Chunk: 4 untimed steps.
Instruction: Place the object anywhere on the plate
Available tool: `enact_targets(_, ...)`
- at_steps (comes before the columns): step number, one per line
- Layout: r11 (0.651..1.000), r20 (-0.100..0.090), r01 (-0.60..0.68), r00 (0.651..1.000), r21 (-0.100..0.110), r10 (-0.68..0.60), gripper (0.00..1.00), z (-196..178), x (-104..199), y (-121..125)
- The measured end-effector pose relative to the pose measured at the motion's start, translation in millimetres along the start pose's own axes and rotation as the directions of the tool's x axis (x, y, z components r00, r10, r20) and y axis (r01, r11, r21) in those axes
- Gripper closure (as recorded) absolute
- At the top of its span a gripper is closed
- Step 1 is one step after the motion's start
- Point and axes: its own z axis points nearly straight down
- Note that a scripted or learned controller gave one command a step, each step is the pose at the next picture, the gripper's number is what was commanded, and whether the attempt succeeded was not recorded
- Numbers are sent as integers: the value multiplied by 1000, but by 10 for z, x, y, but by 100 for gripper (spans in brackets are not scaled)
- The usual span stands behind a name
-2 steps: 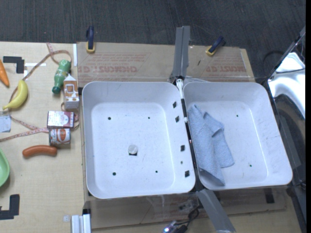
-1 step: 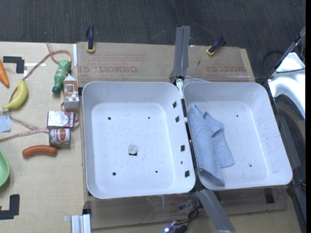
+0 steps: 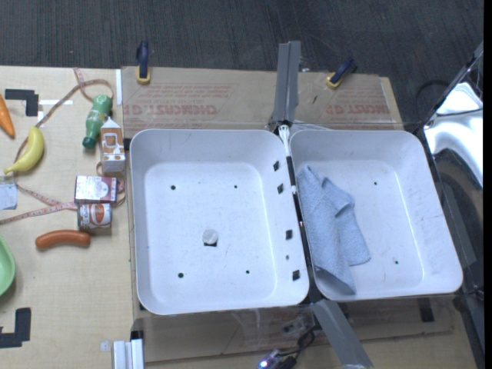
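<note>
Cloth (image 3: 332, 225) lengthwise down right bin (image 3: 415, 206)

Dark grey carpet (image 3: 231, 14) fills the top of the frame. Below it, a sheet of brown cardboard (image 3: 207, 98) lies under the two white bins (image 3: 142, 206), held by blue and yellow clamps (image 3: 142, 61). At left stands a pale wooden table (image 3: 46, 298).

arm (image 3: 455, 121) | at view's far right edge, partly cut off | pale grey glossy link w/ dark parts beside it | up high, right of bins | hand: can't tell
</note>
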Motion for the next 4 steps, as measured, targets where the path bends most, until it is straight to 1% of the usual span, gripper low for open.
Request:
enact_targets(1,1000,0,-26,1000,0,26,100,-3,-2,-2)
enact_targets(3,986,0,-164,986,0,164,100,0,-137,94)
enact_targets(4,981,0,-195,981,0,195,100,2,-238,165)
